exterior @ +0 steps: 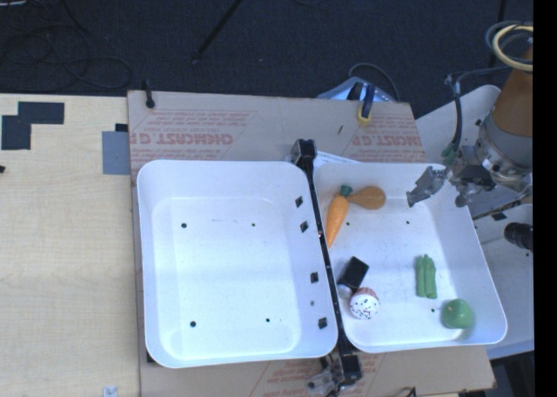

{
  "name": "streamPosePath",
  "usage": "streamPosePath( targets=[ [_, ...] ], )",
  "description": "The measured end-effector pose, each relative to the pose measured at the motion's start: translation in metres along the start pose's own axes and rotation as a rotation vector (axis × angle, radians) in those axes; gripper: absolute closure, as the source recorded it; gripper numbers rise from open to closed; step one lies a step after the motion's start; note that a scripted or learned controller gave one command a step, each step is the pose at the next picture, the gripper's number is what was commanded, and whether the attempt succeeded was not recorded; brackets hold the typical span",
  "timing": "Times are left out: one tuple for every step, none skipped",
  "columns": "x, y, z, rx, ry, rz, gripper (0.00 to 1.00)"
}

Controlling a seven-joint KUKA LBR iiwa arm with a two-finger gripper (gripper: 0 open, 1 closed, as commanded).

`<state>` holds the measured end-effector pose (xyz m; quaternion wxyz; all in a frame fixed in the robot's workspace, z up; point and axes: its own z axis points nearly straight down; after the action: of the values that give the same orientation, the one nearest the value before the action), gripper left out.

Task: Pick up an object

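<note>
The arm reaches in over the right bin (pixel 487 256) at its far right corner, wrist bent so the tool (pixel 446 186) hangs above the rim; its fingers stand apart, gripping nothing. Inside that bin, the toy carrot (pixel 336 218) lies near the dividing edge.
</note>
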<state>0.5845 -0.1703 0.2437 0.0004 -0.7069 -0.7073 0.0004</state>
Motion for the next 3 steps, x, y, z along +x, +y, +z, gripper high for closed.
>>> streamPosePath(
  targets=[
    [-0.001,0.000,-0.010,0.001,0.001,-0.001,1.00],
    [0.075,0.014,0.009,0.003,0.002,-0.003,1.00],
    [0.143,-0.061,-0.073,0.004,0.001,-0.003,1.00]
  ],
)
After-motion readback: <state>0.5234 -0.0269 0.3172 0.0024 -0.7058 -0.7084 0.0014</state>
